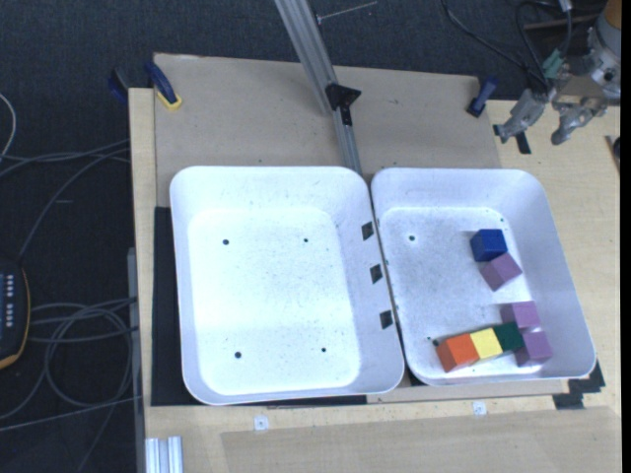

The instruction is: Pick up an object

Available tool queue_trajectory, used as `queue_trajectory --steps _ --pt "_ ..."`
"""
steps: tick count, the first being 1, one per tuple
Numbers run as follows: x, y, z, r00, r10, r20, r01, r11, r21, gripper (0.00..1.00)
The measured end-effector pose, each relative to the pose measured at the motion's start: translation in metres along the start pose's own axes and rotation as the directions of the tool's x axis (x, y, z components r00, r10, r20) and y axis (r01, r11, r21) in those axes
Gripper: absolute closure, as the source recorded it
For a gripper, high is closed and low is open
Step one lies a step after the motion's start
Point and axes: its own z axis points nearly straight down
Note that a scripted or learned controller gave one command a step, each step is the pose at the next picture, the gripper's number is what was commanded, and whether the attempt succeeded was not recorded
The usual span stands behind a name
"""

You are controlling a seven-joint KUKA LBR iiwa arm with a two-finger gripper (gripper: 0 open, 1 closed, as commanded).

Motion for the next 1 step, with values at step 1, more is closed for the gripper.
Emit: queue_trajectory --steps 1 --pt "-0.0001 0.0000 0.0000 1.000 0.000 0.001 0.000 1.000 0.000 0.00"
